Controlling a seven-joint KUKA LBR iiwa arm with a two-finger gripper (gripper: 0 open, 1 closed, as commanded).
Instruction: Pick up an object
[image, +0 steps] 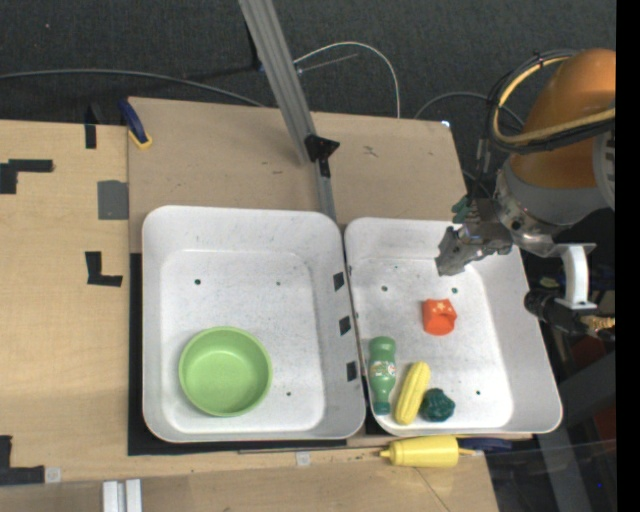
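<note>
We identify the orange object (438, 316) as small and blocky, lying near the middle of the right bin (520, 395). That bin also holds a green bottle (381, 367), a yellow banana-shaped piece (411, 392) and a dark green lump (437, 405) along its near edge. The left bin (165, 250) holds a green bowl (225, 371). The gripper (455, 255) hovers just beyond the orange object, apart from it; we cannot tell its state.
</note>
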